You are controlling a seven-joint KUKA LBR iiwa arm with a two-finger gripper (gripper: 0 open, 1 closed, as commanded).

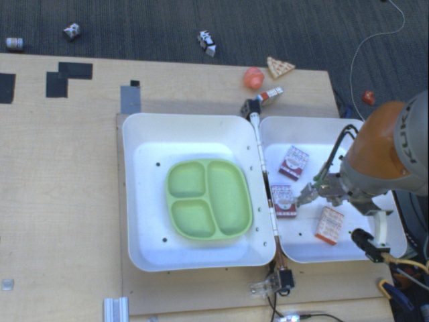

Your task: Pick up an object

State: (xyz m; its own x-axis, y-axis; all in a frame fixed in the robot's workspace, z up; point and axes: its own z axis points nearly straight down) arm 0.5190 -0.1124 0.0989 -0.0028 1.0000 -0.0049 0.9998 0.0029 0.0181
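In the right bin [295, 250], fingers [307, 196] touch a carton [283, 200].

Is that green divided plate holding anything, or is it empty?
Empty. The green plate in the left bin shows three bare compartments; the small boxes lie in the right bin.

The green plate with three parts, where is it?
The green three-part plastic plate lies in the middle of the left white bin, left of the bin with the small boxes.

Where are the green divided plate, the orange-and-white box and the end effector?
green divided plate [209, 200], camera view, ridge between its compartments
orange-and-white box [330, 225], camera view, middle of its top face
end effector [307, 194], camera view, at its tip
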